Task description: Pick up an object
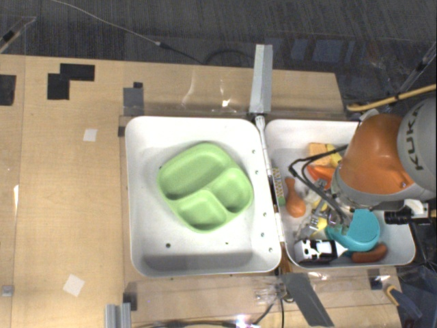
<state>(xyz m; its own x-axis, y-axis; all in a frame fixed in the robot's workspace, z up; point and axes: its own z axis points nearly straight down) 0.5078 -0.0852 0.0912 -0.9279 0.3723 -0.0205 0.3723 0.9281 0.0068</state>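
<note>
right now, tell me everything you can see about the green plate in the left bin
The green plate is a light green divided plate with rounded corners and three sunken sections: one long one along the far side and two smaller ones nearer the camera, split by raised ridges. It looks like smooth matte plastic. It lies face up, turned at an angle to the bin walls, about in the middle of the left bin, resting on the white floor. Nothing lies in its sections, and nothing else touches it.
</note>
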